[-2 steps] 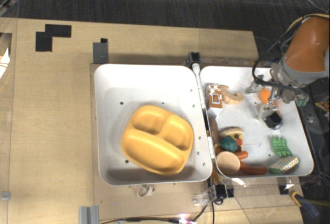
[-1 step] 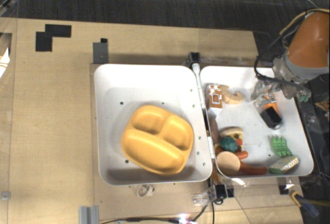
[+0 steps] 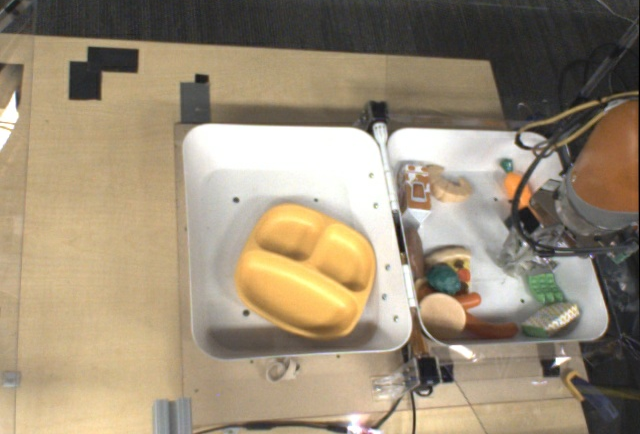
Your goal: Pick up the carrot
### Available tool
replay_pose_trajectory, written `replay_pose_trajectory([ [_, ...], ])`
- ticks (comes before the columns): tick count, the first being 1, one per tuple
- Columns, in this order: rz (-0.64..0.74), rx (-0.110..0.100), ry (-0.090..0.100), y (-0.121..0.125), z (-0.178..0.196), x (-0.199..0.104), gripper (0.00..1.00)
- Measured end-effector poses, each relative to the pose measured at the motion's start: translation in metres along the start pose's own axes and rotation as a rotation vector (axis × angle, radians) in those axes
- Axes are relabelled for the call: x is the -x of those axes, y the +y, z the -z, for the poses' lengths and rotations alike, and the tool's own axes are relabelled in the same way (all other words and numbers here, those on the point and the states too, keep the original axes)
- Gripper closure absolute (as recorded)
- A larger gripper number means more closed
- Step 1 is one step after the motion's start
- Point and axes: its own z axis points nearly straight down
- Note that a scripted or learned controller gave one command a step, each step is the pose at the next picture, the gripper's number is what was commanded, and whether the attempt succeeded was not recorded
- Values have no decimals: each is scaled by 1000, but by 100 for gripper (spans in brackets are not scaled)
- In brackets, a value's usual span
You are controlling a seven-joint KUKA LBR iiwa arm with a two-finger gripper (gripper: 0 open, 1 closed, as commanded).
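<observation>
The carrot (image 3: pixel 512 185) is a small orange piece with a green tip, lying near the far right of the right bin (image 3: pixel 480 147). It is partly tucked against the arm's cables. My gripper (image 3: pixel 518 250) hangs low over the bin floor just in front of the carrot, a short way nearer the camera. Its metal tip points down at bare white floor, and nothing shows held in it. The orange-banded wrist (image 3: pixel 605 162) sits to the right of the carrot.
The right bin also holds a printed brown box (image 3: pixel 420 187), a beige piece (image 3: pixel 453 188), a green and yellow toy (image 3: pixel 445 276), a peach round (image 3: pixel 443 314), a red-brown sausage (image 3: pixel 490 329) and a green block (image 3: pixel 543 286). A big yellow loaf shape (image 3: pixel 305 267) lies in the left bin (image 3: pixel 215 182).
</observation>
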Motion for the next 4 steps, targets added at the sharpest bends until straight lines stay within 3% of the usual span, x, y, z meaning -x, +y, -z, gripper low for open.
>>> replay_pose_trajectory([
  [1,-424,-2,-3,2,76,-1,100],
  [2,38,-1,-3,-11,0,16,100],
  [3,37,0,-3,-10,-2,16,0],
  [4,75,-1,-3,29,0,-17,0],
])
